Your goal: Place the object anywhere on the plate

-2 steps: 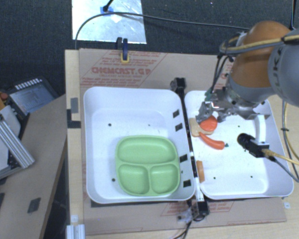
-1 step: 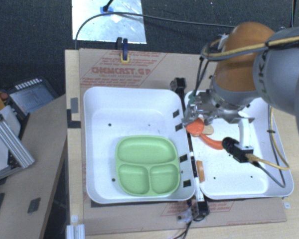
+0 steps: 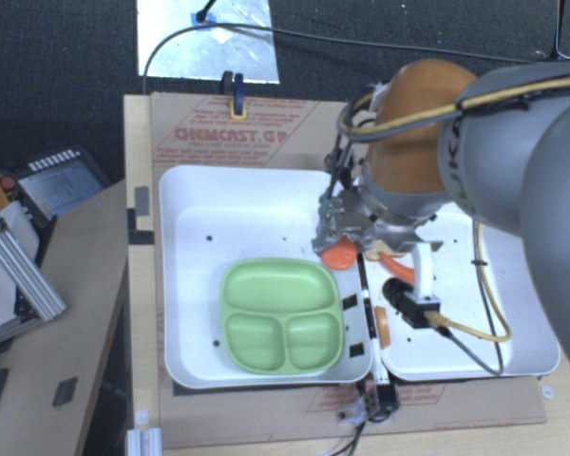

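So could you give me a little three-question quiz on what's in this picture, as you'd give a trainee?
1. True or false: the green plate lies in the left bin.
2. How many compartments does the plate have? A) two B) three C) four
3. Fill the gap: the orange object by the gripper sits near the ___ between the two bins.

Key
1. True.
2. B: one long compartment at the far side, two smaller ones at the near side.
3. Divider. It lies just past the plate's far right corner, not on the plate.
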`<state>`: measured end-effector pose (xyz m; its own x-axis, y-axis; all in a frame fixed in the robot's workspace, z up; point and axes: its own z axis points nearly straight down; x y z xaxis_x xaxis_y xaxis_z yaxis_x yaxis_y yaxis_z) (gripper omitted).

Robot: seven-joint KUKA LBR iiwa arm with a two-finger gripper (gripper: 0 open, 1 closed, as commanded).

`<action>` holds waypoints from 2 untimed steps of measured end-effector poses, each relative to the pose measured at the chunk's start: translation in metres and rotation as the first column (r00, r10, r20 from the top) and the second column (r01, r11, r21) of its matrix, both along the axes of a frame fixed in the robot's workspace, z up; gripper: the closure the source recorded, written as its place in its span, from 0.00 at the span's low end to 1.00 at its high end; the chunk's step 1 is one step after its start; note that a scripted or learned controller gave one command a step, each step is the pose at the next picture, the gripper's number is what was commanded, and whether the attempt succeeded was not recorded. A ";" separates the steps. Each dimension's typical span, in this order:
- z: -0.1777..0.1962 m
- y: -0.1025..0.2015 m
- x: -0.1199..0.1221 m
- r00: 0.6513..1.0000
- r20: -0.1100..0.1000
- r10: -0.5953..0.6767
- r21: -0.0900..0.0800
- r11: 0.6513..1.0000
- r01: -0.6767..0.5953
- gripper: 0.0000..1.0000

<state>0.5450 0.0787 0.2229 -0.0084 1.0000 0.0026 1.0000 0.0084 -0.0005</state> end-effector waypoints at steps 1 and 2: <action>0.010 0.047 -0.012 1.000 0.002 0.001 0.000 1.000 -0.001 1.00; 0.010 0.044 -0.012 1.000 0.002 -0.004 -0.002 1.000 0.004 0.00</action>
